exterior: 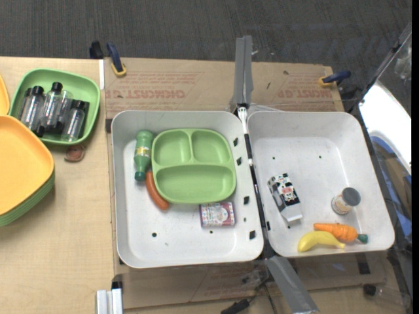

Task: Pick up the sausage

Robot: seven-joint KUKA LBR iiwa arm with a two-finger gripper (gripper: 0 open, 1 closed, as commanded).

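Matt green plastic plate [192, 165]; smooth white bins [183, 247]; brown cardboard [170, 91] beneath

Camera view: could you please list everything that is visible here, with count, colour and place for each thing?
Bins: 2, white, side by side on the bench.
Plate: 1, green, three compartments, left bin.
Sausage: 1, orange-red, left bin, against the plate's left edge.
Bottle: 1, green, left bin, above the sausage.
Packet: 1, pink, left bin, below the plate.
Carton: 1, white with black patches, right bin.
Jar: 1, grey lid, right bin.
Carrot: 1, orange, right bin, near front.
Banana: 1, yellow, right bin, below the carrot.
Tray: 1, green, on the bench at left, holding dark-capped vials.
Orange plates: a stack, far left.
Clamps: 2 seen, on the cardboard's back edge.
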